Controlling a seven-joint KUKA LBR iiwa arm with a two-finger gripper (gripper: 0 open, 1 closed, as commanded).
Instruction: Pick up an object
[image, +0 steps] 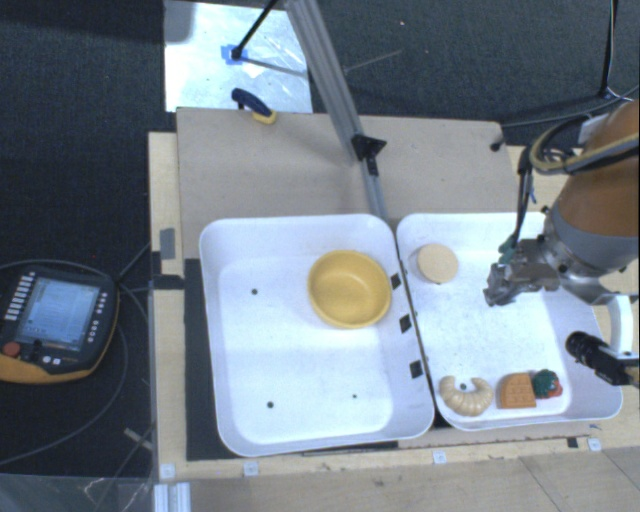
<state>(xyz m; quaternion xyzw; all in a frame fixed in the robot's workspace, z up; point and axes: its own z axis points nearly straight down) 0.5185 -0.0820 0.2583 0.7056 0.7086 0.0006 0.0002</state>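
My gripper (498, 290) hangs over the middle of the right bin (480, 330), and I see nothing between its fingers. A round tan disc (436, 263) lies at the bin's far left, to the left of the gripper. Along the near edge lie a pale croissant-shaped piece (466, 395), an orange-brown toast-like piece (517, 391) and a small red and green item (546, 383). A yellow bowl (348, 288) sits in the left bin (250, 350), near its far right.
A metal pole (340, 100) slants across the bench behind the bins. A teach pendant (52, 320) lies on the floor at the left. A black part of the arm (598, 358) juts over the right bin's right rim.
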